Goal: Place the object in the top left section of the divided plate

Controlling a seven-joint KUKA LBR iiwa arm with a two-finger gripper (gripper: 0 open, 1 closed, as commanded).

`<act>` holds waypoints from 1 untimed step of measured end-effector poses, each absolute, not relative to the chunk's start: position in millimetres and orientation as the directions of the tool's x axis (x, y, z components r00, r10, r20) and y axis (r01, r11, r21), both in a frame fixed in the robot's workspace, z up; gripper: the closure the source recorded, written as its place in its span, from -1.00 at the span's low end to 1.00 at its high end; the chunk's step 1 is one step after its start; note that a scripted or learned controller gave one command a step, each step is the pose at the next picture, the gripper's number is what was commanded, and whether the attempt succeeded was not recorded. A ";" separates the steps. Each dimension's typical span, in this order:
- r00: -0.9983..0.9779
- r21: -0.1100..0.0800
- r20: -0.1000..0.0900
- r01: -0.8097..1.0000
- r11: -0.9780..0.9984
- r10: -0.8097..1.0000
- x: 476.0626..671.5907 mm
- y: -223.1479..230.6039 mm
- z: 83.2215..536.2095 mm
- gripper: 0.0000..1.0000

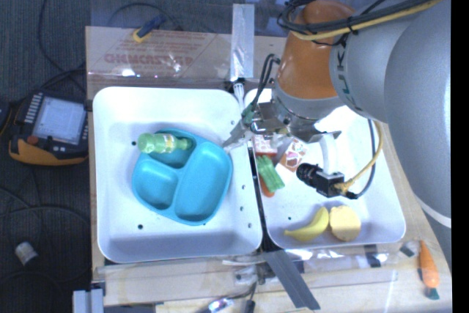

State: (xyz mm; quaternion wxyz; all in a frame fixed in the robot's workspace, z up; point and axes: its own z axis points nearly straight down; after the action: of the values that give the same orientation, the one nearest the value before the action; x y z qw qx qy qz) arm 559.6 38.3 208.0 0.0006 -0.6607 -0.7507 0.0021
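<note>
A green bottle (165, 144) lies at the plate's (198, 190) eleven o'clock; the pincer (265, 134), grip unclear, looks due to withdraw.

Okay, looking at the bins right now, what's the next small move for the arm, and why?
Probably lift straight up and clear of the bins. A green bottle-shaped toy already lies in the top left section of the blue divided plate, while the gripper sits low over the divider between the bins, beside a carrot toy.
</note>
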 end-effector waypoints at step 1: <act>-0.127 -0.004 -0.002 0.992 0.127 0.992 559.6 38.3 208.0 -1.00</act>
State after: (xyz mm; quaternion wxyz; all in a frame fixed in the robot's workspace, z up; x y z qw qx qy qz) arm 559.6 38.3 208.0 0.0006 -0.6607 -0.7507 0.0021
